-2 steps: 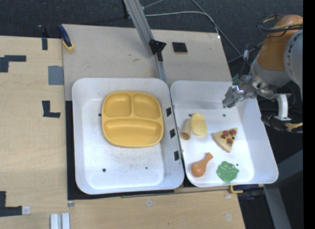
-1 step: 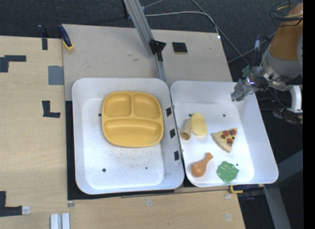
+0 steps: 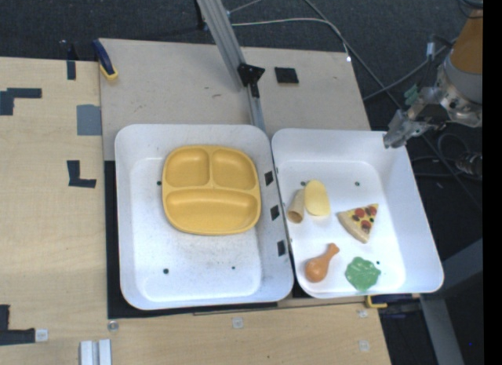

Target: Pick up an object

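Observation:
The right bin (image 3: pixel 408 198) holds several toy foods. A pale yellow piece with a tan cone (image 3: pixel 311 200) lies near its middle, and a pizza slice (image 3: pixel 360 221) lies to the right of that. At the front are an orange drumstick (image 3: pixel 321 262) and a green leafy piece (image 3: pixel 362 273). My gripper (image 3: pixel 396 132) hangs over the bin's far right corner, above the rim and well away from all the food. Nothing shows in it.
The left bin (image 3: pixel 141 269) carries a yellow divided plate (image 3: pixel 212 189). A slanted metal bar (image 3: pixel 227 38) runs down to the gap between the bins. Cables (image 3: pixel 459 159) trail beside the right bin, under the arm (image 3: pixel 471 49).

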Robot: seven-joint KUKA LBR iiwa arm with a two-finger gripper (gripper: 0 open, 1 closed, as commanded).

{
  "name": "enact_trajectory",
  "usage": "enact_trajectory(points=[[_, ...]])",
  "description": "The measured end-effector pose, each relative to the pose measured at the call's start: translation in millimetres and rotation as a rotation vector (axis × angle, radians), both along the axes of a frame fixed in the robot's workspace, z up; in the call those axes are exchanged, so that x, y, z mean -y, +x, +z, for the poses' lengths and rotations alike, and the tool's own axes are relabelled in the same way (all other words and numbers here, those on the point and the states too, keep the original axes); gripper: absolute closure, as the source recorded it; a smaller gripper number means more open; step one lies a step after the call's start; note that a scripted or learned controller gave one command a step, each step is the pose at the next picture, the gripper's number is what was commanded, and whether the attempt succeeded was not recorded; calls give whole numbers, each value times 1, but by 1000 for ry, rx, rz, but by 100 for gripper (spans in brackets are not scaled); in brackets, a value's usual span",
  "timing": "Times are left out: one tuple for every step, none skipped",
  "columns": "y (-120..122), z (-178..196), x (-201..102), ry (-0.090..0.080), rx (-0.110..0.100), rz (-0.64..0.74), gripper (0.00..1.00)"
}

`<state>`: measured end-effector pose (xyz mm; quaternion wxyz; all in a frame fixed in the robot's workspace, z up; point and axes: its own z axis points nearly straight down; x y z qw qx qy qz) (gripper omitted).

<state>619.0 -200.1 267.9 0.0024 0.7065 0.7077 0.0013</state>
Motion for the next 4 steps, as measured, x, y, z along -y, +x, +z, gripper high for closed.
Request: enact_trajectory(points=[[-7, 2, -58, 3, -6, 4, 100], [-19, -15, -104, 2, -8, 2, 100], [-32, -19, -167, 3, -8, 5, 100], [-42, -34, -217, 3, -9, 5, 100]])
